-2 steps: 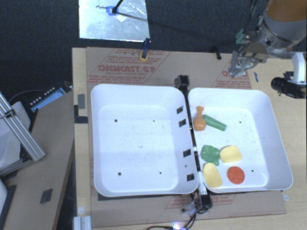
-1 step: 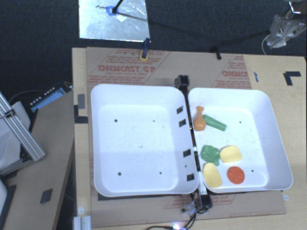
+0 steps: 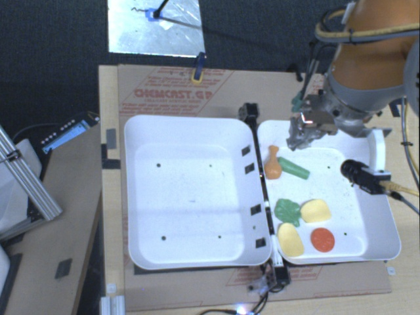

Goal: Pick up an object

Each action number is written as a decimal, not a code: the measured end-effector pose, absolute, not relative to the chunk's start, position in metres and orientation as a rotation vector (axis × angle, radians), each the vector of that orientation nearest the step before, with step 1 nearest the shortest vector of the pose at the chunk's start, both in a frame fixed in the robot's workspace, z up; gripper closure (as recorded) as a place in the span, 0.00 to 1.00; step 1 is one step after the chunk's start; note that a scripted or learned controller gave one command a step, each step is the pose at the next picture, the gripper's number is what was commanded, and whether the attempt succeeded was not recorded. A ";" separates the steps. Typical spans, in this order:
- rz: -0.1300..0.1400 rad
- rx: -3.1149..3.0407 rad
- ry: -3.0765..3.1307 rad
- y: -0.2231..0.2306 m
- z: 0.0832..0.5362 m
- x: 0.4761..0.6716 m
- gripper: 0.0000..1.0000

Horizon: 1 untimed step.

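My gripper (image 3: 296, 141) hangs over the back of the right bin (image 3: 380, 241), just above and behind a green cylinder (image 3: 293, 168). Nothing shows between its fingers. An orange gourd-shaped toy (image 3: 273, 164) lies beside the green cylinder on its left, against the bin's left wall. Nearer the front lie a dark green leafy piece (image 3: 287, 210), a yellow piece (image 3: 315, 210), another yellow piece (image 3: 291, 239) and a red-orange round piece (image 3: 322, 239).
The left bin (image 3: 190, 189) sits beside the right one, joined by a black-clipped divider (image 3: 259, 176). Both rest on a cardboard sheet (image 3: 170, 90). A shiny metal plate (image 3: 156, 17) lies at the back, and a metal frame (image 3: 26, 189) stands at the left.
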<state>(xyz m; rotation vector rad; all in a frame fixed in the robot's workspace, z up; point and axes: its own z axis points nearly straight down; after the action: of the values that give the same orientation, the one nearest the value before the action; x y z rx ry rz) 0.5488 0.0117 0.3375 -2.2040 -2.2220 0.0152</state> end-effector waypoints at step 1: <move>-0.017 -2.215 -2.237 0.064 0.441 0.547 1.00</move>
<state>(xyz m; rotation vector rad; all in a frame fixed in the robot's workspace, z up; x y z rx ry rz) 0.5471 0.0636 0.4412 -2.2153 -2.2372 -0.0169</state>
